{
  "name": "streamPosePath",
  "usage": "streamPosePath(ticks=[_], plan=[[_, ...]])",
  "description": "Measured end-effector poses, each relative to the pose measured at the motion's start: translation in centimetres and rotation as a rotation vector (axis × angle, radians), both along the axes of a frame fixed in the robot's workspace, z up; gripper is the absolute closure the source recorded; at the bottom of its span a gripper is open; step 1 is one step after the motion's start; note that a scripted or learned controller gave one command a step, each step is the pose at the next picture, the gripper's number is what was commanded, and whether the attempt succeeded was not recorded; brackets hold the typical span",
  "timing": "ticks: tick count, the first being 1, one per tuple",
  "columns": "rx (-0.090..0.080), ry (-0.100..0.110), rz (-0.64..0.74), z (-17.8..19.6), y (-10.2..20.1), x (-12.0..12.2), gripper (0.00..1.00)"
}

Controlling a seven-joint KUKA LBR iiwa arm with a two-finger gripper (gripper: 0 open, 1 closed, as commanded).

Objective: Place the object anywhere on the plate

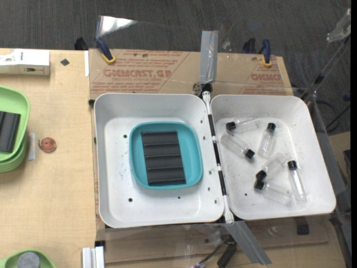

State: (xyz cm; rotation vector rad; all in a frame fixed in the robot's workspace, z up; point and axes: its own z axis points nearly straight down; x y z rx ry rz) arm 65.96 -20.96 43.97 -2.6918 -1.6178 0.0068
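A teal plate lies in the left white bin, and a black ribbed insert rests on it. In the right white bin lie several clear plastic vials with black caps. One vial sits near the bin's back left, another vial lies in the middle, and a third vial lies toward the right.
A cardboard sheet is clamped behind the bins. On the wooden bench to the left sit green dishes, a small brown disc and a white box. A green lid shows at the bottom left.
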Motion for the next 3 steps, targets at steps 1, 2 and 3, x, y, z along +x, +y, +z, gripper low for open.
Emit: streamPosePath(ticks=[1, 2, 3], plan=[[0.000, 0.000, 0.000, 0.00, 0.00, 0.00, 0.00], [0.000, 0.000, 0.000, 0.00, 0.00, 0.00, 0.00], [0.000, 0.000, 0.000, 0.00, 0.00, 0.00, 0.00]])
